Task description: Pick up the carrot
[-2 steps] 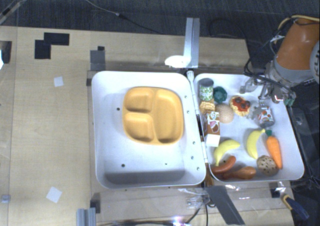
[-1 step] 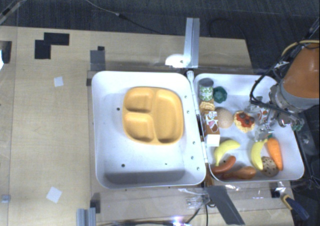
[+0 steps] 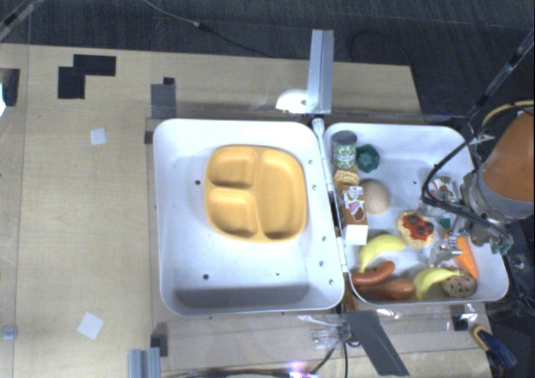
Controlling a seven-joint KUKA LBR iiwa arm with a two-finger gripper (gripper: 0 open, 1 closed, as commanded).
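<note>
Here, one carrot [image 3: 466, 260], two bananas [image 3: 380, 247].

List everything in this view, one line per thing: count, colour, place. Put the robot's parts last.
left bin: 1, white, left half of bench
tray: 1, yellow, three compartments, in left bin
right bin: 1, white, beside left bin
can: 1, green label, right bin's top left
egg: 1, beige, right bin's left-middle
bananas: 2, yellow, lower right bin
sausage: 1, red, right bin's bottom left
pizza slice: 1, red-topped, right bin's centre
cookie: 1, brown, bottom right corner
carrot: 1, orange, right bin's lower right
arm: 1, grey with orange band, over right bin's right side
gripper: 1, dark, just above carrot
</note>
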